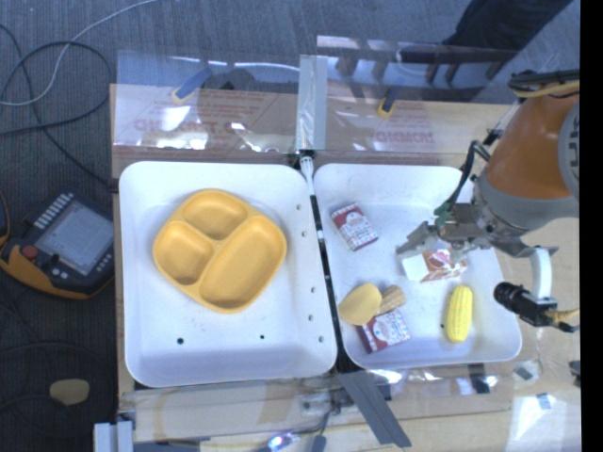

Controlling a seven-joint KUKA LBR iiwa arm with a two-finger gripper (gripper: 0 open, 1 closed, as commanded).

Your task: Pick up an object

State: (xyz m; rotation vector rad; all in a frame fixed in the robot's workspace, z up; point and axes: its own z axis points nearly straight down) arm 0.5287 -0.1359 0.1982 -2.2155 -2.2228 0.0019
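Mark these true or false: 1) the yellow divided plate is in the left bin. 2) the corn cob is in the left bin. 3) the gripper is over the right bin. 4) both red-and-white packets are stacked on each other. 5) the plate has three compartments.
1) The yellow divided plate sits in the left bin. True.
2) The corn cob is in the left bin. False: it lies in the right bin, near its right edge.
3) The gripper is over the right bin. True, above a small white-and-red packet.
4) Both red-and-white packets are stacked. False: the upper packet and the lower packet lie apart.
5) The plate has three compartments. True.
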